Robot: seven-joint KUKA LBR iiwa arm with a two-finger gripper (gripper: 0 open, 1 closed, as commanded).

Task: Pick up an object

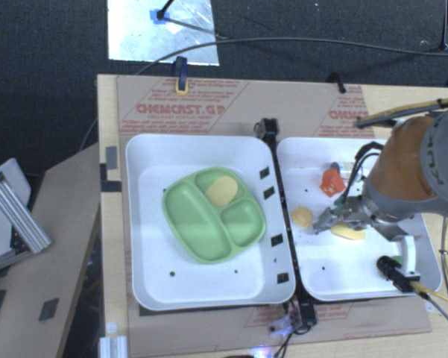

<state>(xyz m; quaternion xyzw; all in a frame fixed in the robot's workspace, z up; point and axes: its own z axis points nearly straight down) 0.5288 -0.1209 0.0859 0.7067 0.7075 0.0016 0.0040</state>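
My gripper [329, 220] is low in the right bin [313, 282], near its left-middle. A small round yellow piece [303, 216] lies just left of the gripper tip. A longer pale yellow piece [348, 233] sits directly below and to the right of the tip, partly covered by the gripper. A red-orange object [332, 182] rests farther back in the same bin, above the gripper. Nothing is visibly held.
The left bin [153, 274] holds a green divided plate [201, 230] with a yellow item [223, 191] in its upper compartment. A black-clipped divider [279, 207] separates the two bins. The arm's orange band [402, 166] hangs over the right bin's right side.
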